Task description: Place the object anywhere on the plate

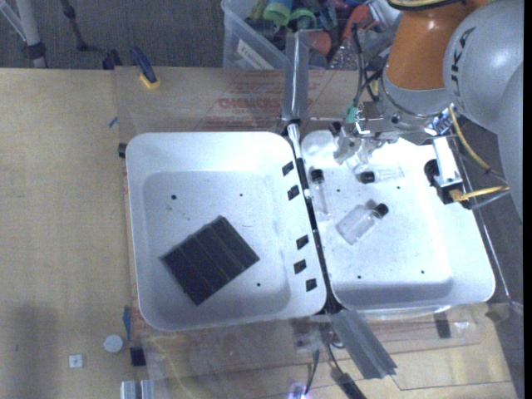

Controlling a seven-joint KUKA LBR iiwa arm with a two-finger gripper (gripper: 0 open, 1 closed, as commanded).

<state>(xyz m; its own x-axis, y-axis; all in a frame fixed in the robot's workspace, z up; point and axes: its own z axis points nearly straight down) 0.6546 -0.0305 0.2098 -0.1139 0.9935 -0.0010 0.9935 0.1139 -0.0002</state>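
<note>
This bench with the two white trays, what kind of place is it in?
Most likely a robotics lab or test cell. A grey and orange robot arm reaches over two white bins on a wooden bench, small clear bottles lie in the right one, and a tub of assorted colourful objects stands behind.

Clear black-capped bottle lies tilted in right bin; dark ridged plate (a square) left.

Matt dark ribbed plate; clear glossy bottle.
</note>
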